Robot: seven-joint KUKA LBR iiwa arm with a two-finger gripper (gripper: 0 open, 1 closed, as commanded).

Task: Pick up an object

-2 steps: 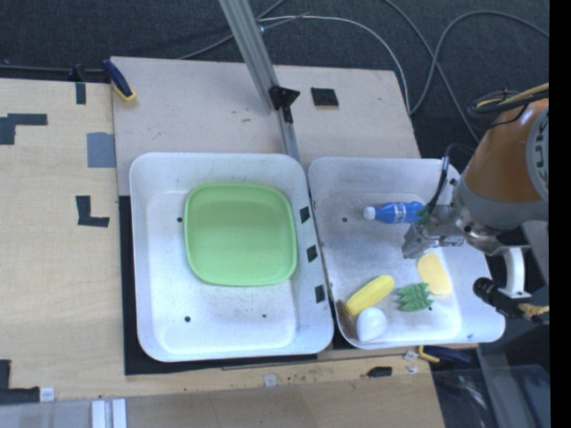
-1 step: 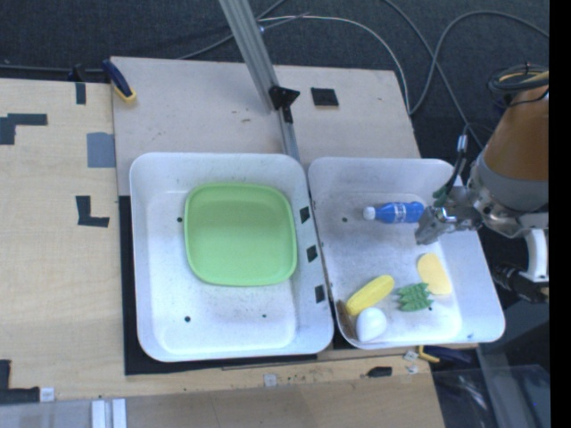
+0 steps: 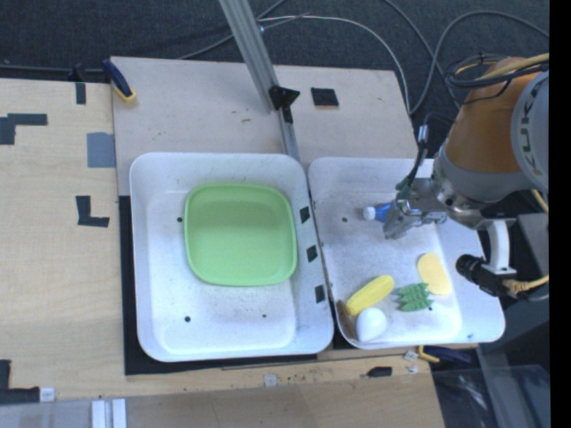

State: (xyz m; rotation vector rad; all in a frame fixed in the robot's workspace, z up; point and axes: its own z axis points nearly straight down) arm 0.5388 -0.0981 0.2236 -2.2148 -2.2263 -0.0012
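You're looking at the arm (image 3: 500, 141) reaching in from the right, with the gripper (image 3: 399, 223) sitting low over the upper part of the right bin (image 3: 343, 185). A small blue-and-white object (image 3: 376, 211) is lying just beside the fingertips, on their left; whether it's touching them is too small to tell. Whether the gripper is gripping anything, you can't tell from this angle, so don't log a grasp.

Other candidates are lying at the bin's near end, well apart from the gripper: a yellow corn-like piece (image 3: 369, 292), a white egg-like object (image 3: 371, 324) touching it, a green spiky toy (image 3: 413, 298) and a yellow oval piece (image 3: 434, 274). The left bin (image 3: 152, 239) is holding a green plate (image 3: 240, 234).

Progress, as a judgement: nothing is being lifted clear of the bin floor. The arm is looking positioned at the blue-and-white object, so the grasp and the lift are both remaining.
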